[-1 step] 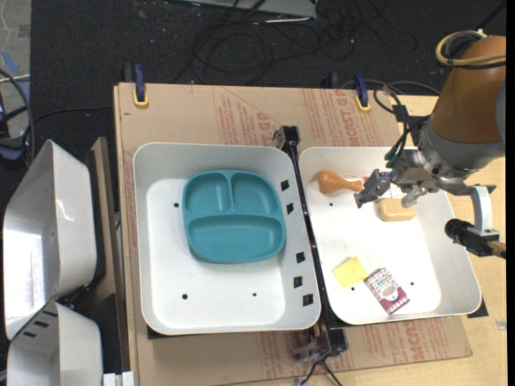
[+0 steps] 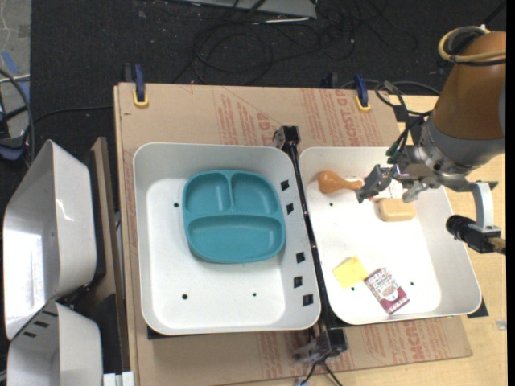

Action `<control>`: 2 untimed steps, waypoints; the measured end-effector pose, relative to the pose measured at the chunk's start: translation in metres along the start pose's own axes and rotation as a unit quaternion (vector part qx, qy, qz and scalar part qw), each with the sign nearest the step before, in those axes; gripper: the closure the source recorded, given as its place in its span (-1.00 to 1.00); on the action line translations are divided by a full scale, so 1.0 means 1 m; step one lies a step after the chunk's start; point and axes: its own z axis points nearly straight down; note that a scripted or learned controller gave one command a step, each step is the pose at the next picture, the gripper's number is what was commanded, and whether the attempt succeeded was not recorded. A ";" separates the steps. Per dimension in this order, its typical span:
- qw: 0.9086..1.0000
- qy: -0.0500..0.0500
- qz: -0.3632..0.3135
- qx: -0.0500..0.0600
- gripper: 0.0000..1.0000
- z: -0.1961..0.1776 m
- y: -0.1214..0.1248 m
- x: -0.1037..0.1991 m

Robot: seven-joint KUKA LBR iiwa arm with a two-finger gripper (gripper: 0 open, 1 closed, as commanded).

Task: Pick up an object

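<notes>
In the right bin (image 2: 459, 296) lie an orange drumstick-shaped toy (image 2: 335, 183), a tan block (image 2: 397, 211), a yellow square piece (image 2: 348, 271) and a maroon packet (image 2: 387, 289). My gripper (image 2: 395, 186) hangs over the bin's far part, just above the tan block and right of the drumstick toy. Its two dark fingers (image 2: 372, 186) stand spread apart, open, with nothing between them. The left bin (image 2: 161, 296) holds a teal divided plate (image 2: 233, 215).
A black divider (image 2: 304, 240) runs between the two bins. Blue and yellow clamps (image 2: 141, 93) hold the cardboard base at its far edge. White tubs (image 2: 44, 215) stand off the bench to the left. Cables lie on the dark floor behind.
</notes>
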 end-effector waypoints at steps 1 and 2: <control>1.000 0.000 0.002 0.003 -1.00 0.064 -0.003 -0.001; 1.000 0.000 0.002 0.002 -1.00 0.119 0.002 -0.008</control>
